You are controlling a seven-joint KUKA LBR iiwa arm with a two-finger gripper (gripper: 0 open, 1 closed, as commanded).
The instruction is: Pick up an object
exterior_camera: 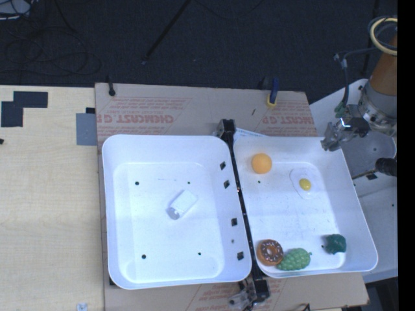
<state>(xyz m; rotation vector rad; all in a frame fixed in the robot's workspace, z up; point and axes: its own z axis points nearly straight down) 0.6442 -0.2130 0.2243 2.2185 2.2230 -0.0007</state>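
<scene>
Doughnut [269,252], green grapes [295,259] and a dark green piece [335,243] lie nearest us in the right bin [350,193]. Farther back we see a fried egg [304,184], an orange [261,163], and a white cup [182,204] tipped over in the left bin [117,173]. Beyond the right bin's far corner hangs the end effector [337,133], carrying nothing; we cannot tell its opening.

Both white bins [110,173] sit on a sheet of cardboard [194,109] with red printing, spread over a light wood bench [45,206]. There's a blue and yellow clamp [273,92] on the cardboard's back edge, and black cables [58,44] trail across the dark floor behind.
</scene>
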